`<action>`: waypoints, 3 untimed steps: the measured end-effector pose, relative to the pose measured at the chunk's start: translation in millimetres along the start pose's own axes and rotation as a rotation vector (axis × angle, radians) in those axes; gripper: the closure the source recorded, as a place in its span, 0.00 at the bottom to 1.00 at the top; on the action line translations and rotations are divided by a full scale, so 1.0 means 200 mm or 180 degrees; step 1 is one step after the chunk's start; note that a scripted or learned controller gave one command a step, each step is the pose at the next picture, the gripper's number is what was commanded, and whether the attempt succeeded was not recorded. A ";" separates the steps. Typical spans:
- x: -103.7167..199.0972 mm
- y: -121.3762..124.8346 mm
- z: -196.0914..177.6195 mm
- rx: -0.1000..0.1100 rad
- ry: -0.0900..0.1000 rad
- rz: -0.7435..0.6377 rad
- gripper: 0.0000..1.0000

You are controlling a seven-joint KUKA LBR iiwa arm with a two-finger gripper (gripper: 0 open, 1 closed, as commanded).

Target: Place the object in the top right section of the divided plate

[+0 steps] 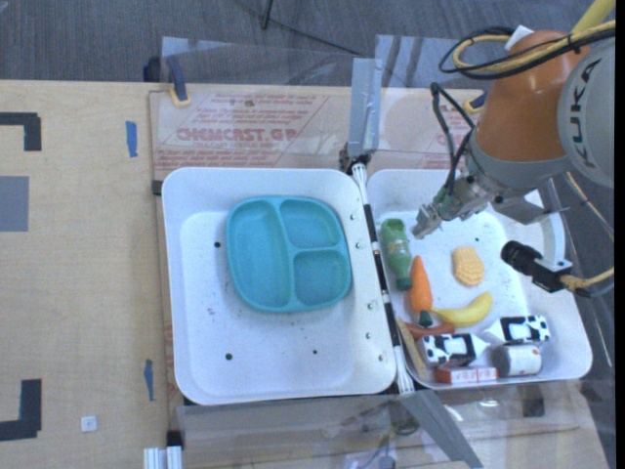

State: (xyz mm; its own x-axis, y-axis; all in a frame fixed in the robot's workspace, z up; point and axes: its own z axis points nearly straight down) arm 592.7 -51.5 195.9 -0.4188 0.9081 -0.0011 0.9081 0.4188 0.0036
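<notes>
The task names no single object; the candidates lie in the right white plastic bin (pixel 571 355), right of centre in the frame. A green plastic bottle (pixel 395 251) lies lengthwise near the bin's left wall, and just below it is an orange toy carrot (pixel 420 283) with a green tip. To the right of these sits a pale orange, ridged oval piece (pixel 469 266), and below it a curved yellow toy banana (pixel 467 311). Along the lower edge of the bin are two black-and-white blocky items (pixel 451 345) (pixel 524 329), a white cylinder (pixel 518 360), and a flat red-and-white strip (pixel 461 373) whose print is too small to read.

The turquoise divided plate (pixel 289 252), smooth moulded plastic with rounded corners and three sections, rests in the left white bin (pixel 186 291), centre frame; all its sections hold nothing. That bin's floor carries small dark specks.

The hand (pixel 430 221) hovers in the upper part of the right bin, just right of the bottle's top; whether its fingers are apart or together cannot be told, and nothing is seen between them. Above it, the arm's orange band (pixel 518 110) and grey shell show part of the lettering "KUKA". Yellow and black cables (pixel 488 47) loop over it.

Behind the bins, a clear sheet (pixel 244 135) bears faded red lettering, not clearly legible. The pale wood bench (pixel 78 262) at left shows black corner marks and blue tape pieces.
</notes>
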 end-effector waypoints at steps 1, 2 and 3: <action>0.19 -0.22 0.06 0.0013 0.0007 0.0163 1.00; 0.61 -0.34 0.06 0.0017 0.0011 -0.0549 1.00; 0.86 -0.16 -0.13 -0.0002 -0.0001 -0.1213 1.00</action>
State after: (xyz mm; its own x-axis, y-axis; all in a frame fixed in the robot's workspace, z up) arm 492.3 90.6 222.6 -0.7265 0.6872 -0.0028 0.6872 0.7265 0.0037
